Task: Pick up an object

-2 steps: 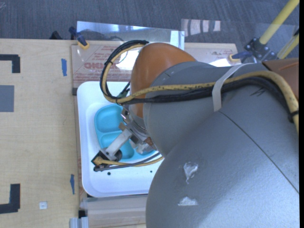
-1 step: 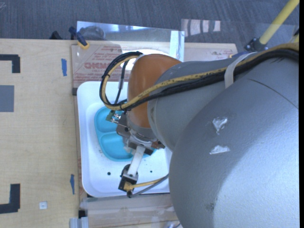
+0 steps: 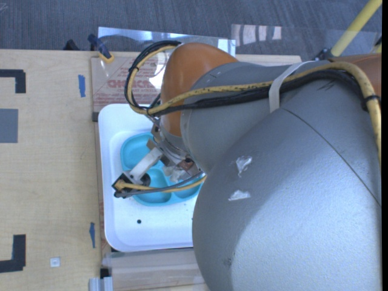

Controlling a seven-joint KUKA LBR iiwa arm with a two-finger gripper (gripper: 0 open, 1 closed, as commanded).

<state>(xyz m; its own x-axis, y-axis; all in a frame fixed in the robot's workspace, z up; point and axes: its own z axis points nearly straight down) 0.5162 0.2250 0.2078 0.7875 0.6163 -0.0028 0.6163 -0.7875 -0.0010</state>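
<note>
A light blue, shallow dish-like object point(image 3: 136, 151) with rounded compartments lies in the left white bin point(image 3: 121, 229). My gripper point(image 3: 176, 173) is low over the right part of this blue object, reaching in from the right. The big grey arm with its orange band covers the gripper from above and hides the blue object's right side. Whether the gripper touches the object cannot be told.
A tiny dark speck point(image 3: 139, 221) lies on the bin floor near the front. The wooden bench top point(image 3: 48, 162) spreads to the left of the bin. The arm hides the bench's whole right side.
</note>
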